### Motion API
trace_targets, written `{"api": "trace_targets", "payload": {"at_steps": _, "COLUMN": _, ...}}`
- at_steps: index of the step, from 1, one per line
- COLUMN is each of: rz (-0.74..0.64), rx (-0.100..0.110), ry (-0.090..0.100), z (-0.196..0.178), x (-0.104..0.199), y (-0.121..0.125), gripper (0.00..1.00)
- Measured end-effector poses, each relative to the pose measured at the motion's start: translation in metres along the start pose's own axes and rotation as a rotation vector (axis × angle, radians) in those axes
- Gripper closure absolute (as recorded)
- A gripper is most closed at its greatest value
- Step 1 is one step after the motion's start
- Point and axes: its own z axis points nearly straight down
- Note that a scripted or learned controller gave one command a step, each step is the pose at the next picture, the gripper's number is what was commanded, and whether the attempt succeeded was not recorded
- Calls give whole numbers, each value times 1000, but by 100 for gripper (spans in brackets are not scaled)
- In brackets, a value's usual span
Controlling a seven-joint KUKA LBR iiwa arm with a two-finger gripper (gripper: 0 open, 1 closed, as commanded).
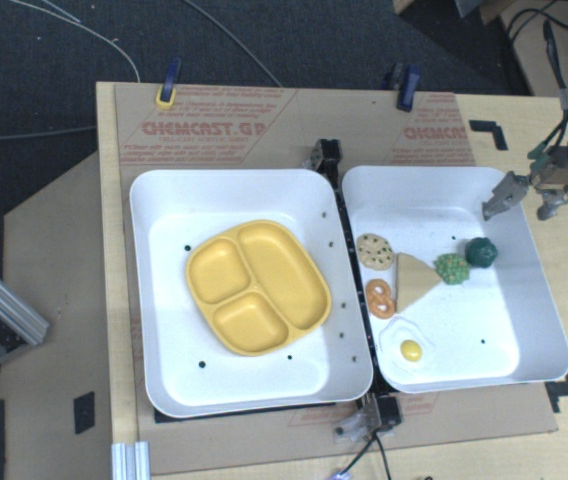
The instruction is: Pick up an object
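My gripper (526,201) hangs at the far right edge of the right bin (524,353), its two fingers spread apart with nothing between them. Below and left of it lie a dark green round piece (481,252) and a light green broccoli-like piece (452,268). Further left are a tan wedge (416,280), a speckled cookie (374,251), a small pretzel (380,297) and a fried egg (408,348). All of them rest on the bin floor, apart from the gripper.
The left bin (164,368) holds a yellow three-compartment plate (256,286). Black clamps sit between the bins at the top (326,154) and bottom (382,413). Blue clips (405,86) hold the cardboard base at its far edge.
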Motion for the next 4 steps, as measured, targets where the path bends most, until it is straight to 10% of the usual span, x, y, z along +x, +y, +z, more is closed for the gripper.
{"api": "trace_targets", "payload": {"at_steps": 1, "rz": -4, "rx": -14, "ry": -3, "z": -9, "x": 1, "y": 3, "gripper": 0}}
{"api": "trace_targets", "payload": {"at_steps": 4, "rz": -4, "rx": -19, "ry": 1, "z": 147, "x": -3, "y": -3, "gripper": 0}}
